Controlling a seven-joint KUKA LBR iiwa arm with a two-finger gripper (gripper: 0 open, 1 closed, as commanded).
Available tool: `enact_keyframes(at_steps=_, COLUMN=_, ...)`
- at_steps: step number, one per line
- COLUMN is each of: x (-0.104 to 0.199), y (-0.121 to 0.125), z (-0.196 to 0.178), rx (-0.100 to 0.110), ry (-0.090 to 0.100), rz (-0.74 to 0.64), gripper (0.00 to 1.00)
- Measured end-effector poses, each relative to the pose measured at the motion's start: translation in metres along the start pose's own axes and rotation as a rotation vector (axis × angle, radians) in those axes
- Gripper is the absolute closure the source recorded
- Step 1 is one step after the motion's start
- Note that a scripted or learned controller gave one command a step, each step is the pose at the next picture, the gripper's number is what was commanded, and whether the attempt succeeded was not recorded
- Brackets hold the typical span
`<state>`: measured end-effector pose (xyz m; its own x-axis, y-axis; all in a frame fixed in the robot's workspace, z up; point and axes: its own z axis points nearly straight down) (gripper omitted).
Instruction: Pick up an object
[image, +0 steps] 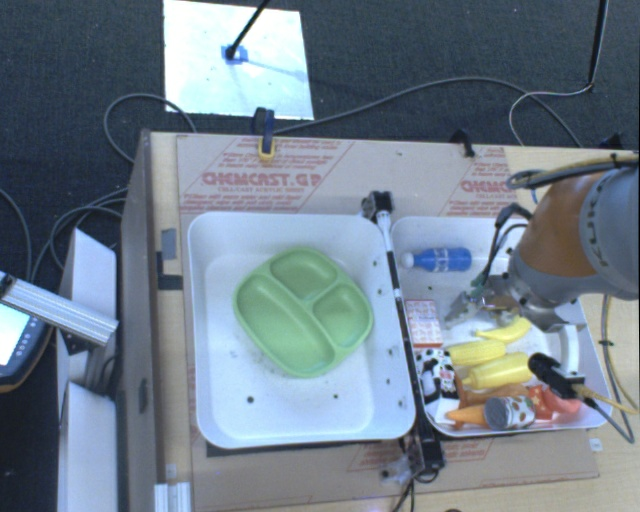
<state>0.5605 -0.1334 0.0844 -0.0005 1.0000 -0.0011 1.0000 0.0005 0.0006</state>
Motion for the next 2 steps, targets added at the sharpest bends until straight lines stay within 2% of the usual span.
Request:
enact_keyframes(at_steps=1, x=-0.025, y=-0.031, z=-0.02, rx=-0.001, ry=0.0, rz=0.001, gripper=0.0)
enact_keyframes(at_steps=2, x=-0.053, y=0.043, z=-0.124, rx=-0.008, ry=-0.002, rz=-0.003, gripper=0.0)
